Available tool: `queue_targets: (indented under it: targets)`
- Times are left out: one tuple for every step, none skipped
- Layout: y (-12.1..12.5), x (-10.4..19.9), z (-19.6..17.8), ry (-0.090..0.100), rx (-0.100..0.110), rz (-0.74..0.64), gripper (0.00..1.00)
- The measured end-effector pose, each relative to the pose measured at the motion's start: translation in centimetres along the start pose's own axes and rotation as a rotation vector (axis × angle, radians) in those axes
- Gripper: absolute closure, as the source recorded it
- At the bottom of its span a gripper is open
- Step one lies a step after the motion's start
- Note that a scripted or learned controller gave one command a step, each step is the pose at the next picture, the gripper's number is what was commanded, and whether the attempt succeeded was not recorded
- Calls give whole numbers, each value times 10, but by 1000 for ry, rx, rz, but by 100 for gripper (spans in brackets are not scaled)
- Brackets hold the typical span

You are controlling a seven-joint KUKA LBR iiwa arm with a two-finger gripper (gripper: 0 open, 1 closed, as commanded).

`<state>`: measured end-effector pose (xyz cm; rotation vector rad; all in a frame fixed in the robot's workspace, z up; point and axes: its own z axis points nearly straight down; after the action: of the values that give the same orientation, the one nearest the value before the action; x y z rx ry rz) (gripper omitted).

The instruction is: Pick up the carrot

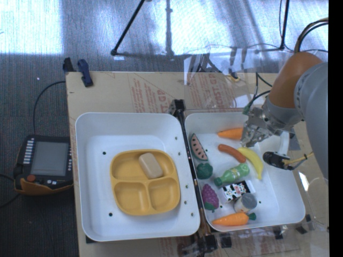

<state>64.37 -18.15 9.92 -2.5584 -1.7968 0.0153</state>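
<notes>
Two shallow white bins sit side by side on a bench, seen from above at a slant. The left bin (96, 143) holds a yellow divided plate (144, 182) with a pale, soap-like bar (151, 165) in its upper compartment.

The right bin (289, 197) is crowded with toy food. A carrot (234, 219) lies near the bin's front edge, just beside a small grey can (246, 202). Its long axis runs almost left to right, tilted slightly upward to the right; the orange tip points left and the green leafy end points right. A second orange, carrot-like piece (231, 134) lies near the bin's back edge, also roughly left to right, its narrow end pointing left.

Between them lie a sausage (231, 152), a banana (253, 161), a green bottle (233, 174), a small black and white carton (236, 190), a bunch of purple grapes (210, 196), a dark green vegetable (203, 170) and a watermelon slice (198, 146).

The arm reaches in from the right. Its gripper (250, 139) hangs low at the back of the right bin, just right of the rear orange piece and above the sausage and banana. Whether the gripper is apart or together cannot be told.

Judging by this, the pick is not yet done: both orange pieces rest in the bin and nothing is lifted. Lining up, grasping and raising remain.
</notes>
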Motion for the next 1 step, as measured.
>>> queue_targets:
  targets:
    - [0,0,0,0,0,0,0]
